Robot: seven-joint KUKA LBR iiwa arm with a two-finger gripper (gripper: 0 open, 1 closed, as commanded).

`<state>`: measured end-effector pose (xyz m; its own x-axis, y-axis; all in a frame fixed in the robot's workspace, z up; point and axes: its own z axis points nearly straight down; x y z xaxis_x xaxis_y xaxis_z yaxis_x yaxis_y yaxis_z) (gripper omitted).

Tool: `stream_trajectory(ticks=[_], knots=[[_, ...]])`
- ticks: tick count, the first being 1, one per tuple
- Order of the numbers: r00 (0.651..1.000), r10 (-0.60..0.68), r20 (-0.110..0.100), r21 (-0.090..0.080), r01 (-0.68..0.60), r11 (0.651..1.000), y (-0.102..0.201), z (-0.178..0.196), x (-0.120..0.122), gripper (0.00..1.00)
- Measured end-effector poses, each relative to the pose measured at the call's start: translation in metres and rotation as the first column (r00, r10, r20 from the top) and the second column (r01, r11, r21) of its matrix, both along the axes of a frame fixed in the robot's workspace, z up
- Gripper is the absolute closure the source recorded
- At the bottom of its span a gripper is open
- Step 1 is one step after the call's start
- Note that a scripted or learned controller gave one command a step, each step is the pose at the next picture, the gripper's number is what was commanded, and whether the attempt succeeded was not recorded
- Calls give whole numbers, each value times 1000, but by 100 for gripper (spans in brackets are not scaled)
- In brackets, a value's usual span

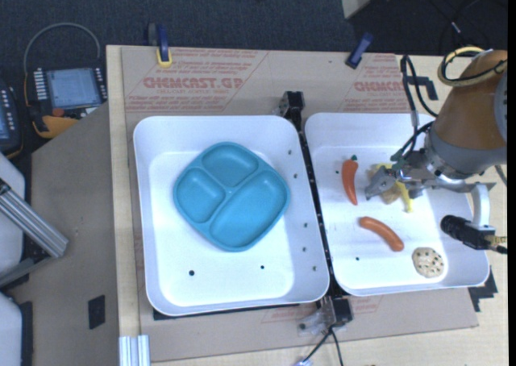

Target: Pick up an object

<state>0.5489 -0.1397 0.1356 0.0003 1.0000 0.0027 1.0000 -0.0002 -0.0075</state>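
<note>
Blue plate [232, 195]; orange-red pepper [349, 180]; orange sausage [380, 233]; tan speckled cookie [428, 261]; white bins [153, 219].

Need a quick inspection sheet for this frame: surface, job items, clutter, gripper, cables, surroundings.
Surface: bench bearing left bin and right bin side by side.
Job's things: in right bin, orange-red chili pepper, sausage, round cracker, a yellow item at the gripper, kind unclear.
Clutter: blue divided plate in left bin.
Grippers: gripper low over right bin, finger state unclear.
Cables: black cables run along the arm.
Surroundings: handheld control pendant at left, dark floor.
</note>
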Motion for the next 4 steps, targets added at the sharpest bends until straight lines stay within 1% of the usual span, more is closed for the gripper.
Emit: stream_trajectory(ticks=[1,2,3,4], knots=[[1000,-1,3,-1,1,1000,1,-53,-1,0],[1000,-1,10,-3,1,1000,0,-40,1,100],[1000,-1,14,-6,1,1000,-10,10,4,100],[1000,1,14,-5,-1,1000,-13,53,5,100]])
